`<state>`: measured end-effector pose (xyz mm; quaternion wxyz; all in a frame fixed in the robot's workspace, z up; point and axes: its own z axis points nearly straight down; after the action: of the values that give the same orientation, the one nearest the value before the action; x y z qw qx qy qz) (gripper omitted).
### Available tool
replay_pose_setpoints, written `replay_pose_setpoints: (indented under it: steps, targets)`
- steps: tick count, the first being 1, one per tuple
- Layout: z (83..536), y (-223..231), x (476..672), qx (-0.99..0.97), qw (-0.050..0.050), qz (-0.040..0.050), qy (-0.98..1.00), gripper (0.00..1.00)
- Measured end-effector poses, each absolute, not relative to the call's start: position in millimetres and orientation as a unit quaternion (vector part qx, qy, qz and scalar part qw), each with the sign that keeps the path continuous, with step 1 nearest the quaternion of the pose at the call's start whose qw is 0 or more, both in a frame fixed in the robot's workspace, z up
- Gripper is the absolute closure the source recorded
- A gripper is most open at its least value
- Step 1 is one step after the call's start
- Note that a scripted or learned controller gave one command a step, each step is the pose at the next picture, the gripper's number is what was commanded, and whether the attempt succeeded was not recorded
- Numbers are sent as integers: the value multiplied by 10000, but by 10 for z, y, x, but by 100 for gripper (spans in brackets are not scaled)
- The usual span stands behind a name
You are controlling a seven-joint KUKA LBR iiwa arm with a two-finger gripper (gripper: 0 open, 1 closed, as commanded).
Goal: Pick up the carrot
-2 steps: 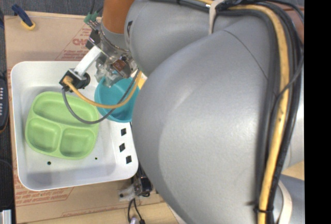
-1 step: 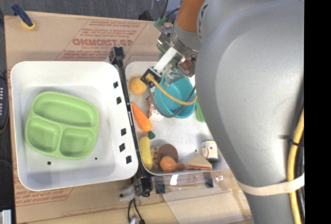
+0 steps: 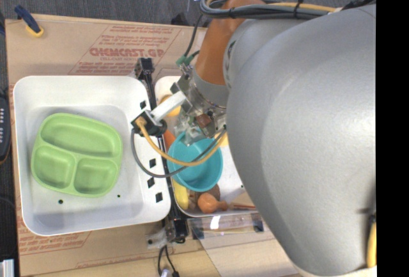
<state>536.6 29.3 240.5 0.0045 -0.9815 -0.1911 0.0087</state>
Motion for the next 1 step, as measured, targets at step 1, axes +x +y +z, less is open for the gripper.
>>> replay_pose_setpoints:
  steps: [1]
  targets:
    - [2562,962,6142,-9932,12,51,-1166,100]
